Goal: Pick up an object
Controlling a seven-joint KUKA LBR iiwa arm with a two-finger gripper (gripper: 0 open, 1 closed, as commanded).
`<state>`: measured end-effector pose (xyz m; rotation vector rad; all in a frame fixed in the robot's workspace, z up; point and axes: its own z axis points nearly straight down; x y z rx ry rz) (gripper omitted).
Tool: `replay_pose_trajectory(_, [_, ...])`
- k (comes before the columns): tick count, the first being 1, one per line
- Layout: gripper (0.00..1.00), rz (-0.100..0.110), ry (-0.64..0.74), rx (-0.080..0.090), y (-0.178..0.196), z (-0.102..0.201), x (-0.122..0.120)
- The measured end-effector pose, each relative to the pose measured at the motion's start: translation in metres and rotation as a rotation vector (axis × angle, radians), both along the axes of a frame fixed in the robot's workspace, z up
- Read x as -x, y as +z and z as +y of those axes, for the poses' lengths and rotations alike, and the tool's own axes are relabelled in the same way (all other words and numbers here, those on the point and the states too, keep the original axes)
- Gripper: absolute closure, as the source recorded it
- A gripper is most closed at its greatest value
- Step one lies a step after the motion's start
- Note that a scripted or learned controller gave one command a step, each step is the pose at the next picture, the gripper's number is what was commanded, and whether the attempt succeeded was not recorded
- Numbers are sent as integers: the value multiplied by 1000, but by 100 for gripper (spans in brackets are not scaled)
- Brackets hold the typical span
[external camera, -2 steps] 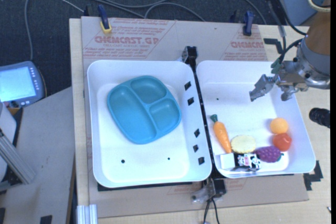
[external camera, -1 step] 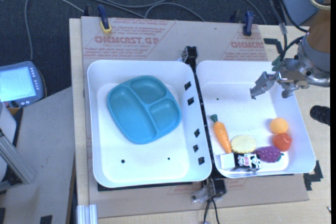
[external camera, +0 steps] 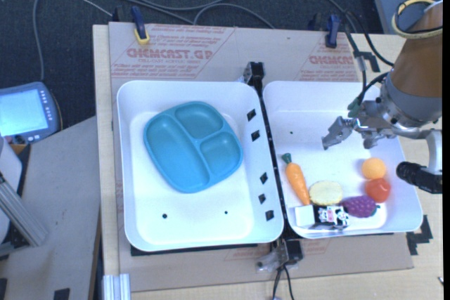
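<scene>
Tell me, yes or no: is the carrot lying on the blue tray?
No. The carrot lies in the right bin beside the divider, while the blue tray sits in the left bin.

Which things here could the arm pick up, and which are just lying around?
Job things:
gripper
toy carrot
orange fruit
red tomato
purple grapes
pale round slice
small black-and-white toy
right bin

Lying about:
blue divided plate
left bin
handheld screen
blue clamps
</scene>
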<state>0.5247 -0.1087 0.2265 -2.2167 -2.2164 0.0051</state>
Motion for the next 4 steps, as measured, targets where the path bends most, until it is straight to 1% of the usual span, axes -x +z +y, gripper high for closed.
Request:
replay_pose_trajectory(1, [0,0,0,0,-42,2,1])
replay_pose_trajectory(2, [0,0,1,-1,-99,9,-6])
replay_pose_trajectory(3, [100,-7,-1,1,-85,8,-7])
replay_pose_trajectory(4, [100,-12,1,3,-39,11,-2])
